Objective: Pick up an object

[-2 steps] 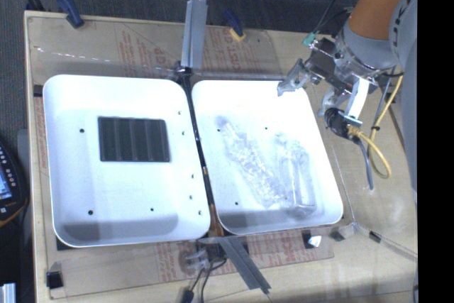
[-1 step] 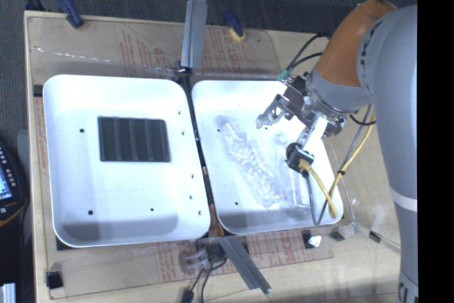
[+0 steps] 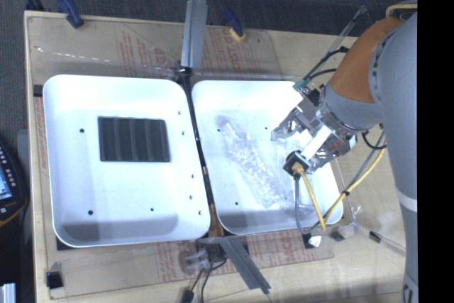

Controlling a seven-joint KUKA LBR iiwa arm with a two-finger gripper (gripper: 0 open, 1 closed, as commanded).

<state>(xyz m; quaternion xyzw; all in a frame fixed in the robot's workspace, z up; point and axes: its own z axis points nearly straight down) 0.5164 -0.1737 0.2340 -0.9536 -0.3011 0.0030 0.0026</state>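
Observation:
A dark ribbed rectangular block (image 3: 133, 139) lies flat in the left bin (image 3: 64, 174). In the right bin (image 3: 234, 220), a crumpled clear plastic wrapper (image 3: 250, 160) stretches diagonally across the floor. My gripper (image 3: 289, 149) hangs over the right side of the right bin, just right of the wrapper. Its fingers stand apart, open, with nothing between them.
The grey arm with its orange band (image 3: 362, 74) reaches in from the right. A yellow cable (image 3: 313, 202) trails from the wrist over the right bin's near corner. A metal divider bar (image 3: 193, 32) and blue clamps (image 3: 71, 10) sit at the bench's far edge.

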